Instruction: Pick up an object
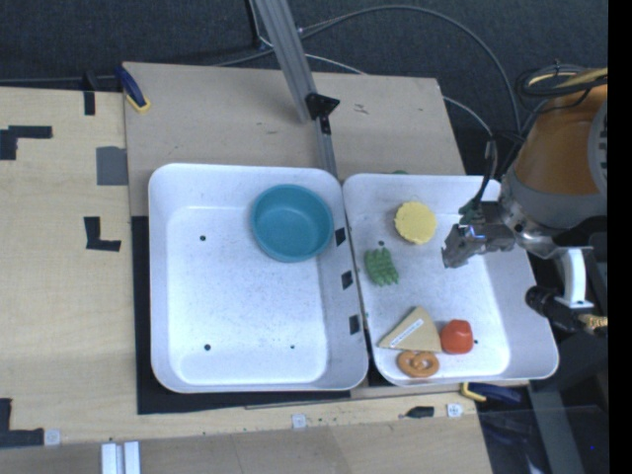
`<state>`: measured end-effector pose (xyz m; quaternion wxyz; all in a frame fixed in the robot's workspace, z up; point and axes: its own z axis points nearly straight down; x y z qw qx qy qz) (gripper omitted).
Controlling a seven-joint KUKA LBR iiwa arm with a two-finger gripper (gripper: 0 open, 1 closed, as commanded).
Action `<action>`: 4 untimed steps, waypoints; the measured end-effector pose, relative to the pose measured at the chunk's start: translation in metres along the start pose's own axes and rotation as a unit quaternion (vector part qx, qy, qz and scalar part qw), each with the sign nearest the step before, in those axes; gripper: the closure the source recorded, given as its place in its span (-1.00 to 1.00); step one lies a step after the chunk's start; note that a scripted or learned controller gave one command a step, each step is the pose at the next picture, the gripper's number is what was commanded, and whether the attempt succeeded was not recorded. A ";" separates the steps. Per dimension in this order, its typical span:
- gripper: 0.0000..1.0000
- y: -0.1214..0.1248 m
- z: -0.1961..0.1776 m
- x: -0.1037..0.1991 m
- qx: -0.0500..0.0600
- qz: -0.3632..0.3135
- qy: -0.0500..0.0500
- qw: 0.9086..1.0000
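Bench: pale wood top under dark floor, bearing two shallow white bins side by side; a grey pole slants down to the seam between them.
Nearest candidate: yellow round piece (pixel 416 222) lies flat in the upper part of the right bin (pixel 494 358), just to the view's left of the gripper (pixel 457 252) and slightly farther up the view.
Shape of it: roughly a disc, no clear long axis, so any approach angle looks equal.
Gripper: hangs over the right bin's upper middle, beside the yellow piece but apart from it; nothing sits between its fingers.
Fingers: dark and blurred against the bin floor; how wide they stand I cannot tell.
Key relation: the yellow piece is a short sideways shift toward the bins' seam away, then a descent; this looks like the closest pick.
Other things in right bin: green leafy piece (pixel 381 266) near the seam; tan wedge (pixel 412 332), red piece (pixel 456 337) and orange ring (pixel 420 363) clustered at the near edge, well apart from the gripper.
Left bin (pixel 188 363): holds a blue bowl (pixel 291 222), upright, at its far right corner.
Progress: judged early, nothing lifted yet.
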<state>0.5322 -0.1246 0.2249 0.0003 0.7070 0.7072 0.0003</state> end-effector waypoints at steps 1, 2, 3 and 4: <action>1.00 0.023 -0.006 0.045 0.000 -0.002 0.000 1.000; 1.00 0.042 0.004 0.091 0.001 -0.002 0.000 1.000; 1.00 0.057 -0.004 0.134 0.000 -0.002 0.000 1.000; 1.00 0.077 -0.012 0.184 0.000 -0.002 0.000 1.000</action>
